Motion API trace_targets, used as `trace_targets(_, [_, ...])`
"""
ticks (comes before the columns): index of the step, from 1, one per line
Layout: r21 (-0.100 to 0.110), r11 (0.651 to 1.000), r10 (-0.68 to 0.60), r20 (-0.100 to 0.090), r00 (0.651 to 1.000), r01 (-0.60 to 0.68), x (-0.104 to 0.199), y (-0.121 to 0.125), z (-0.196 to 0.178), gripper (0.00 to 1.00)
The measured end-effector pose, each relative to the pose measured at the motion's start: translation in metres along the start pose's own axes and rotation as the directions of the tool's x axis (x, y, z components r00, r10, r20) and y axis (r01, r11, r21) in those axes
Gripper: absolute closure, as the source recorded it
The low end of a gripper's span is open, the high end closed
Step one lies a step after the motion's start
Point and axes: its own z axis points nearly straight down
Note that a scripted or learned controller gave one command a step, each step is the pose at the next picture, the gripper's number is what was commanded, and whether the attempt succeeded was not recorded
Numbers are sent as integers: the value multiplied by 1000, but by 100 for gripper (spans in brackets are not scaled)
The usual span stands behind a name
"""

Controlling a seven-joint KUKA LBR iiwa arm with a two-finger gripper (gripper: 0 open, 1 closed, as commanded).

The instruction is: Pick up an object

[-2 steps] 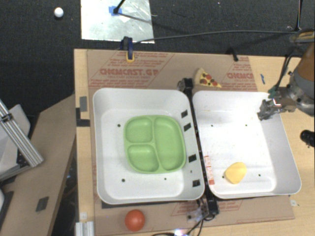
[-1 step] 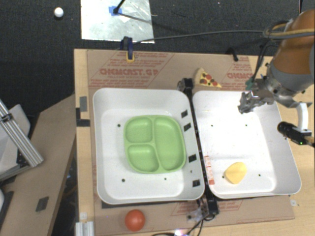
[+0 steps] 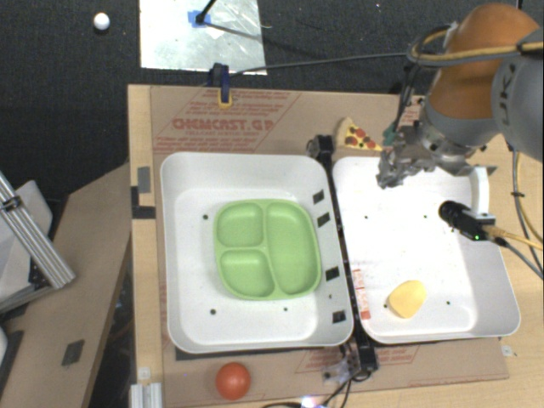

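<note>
Camera view has the small, rounded yellow plastic piece (image 3: pixel 406 298) lying near the front edge of the right white bin (image 3: pixel 493 262). It is probably light, stiff and smooth, so a grip across its narrow middle seems safest. Well apart from it, near the bin's back left corner, hangs the two-finger gripper (image 3: pixel 393 172), nothing between its fingers; their spread I cannot tell. Beside this, the left white bin (image 3: pixel 183 228) carries a green divided plastic tray (image 3: pixel 267 248).

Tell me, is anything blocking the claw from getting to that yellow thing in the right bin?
Nothing visible. The claw hangs over the far end of the right bin; the yellow object lies near the front, with bare white floor between them.
</note>
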Motion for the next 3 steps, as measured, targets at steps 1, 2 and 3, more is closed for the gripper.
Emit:
trace_targets(1, [0,1000,2,1,1000,-2,42,11,3,100])
trace_targets(2, [0,1000,2,0,1000,-2,93,19,0,100])
trace_targets(3, [2,1000,1,0,1000,-1,150,22,7,100])
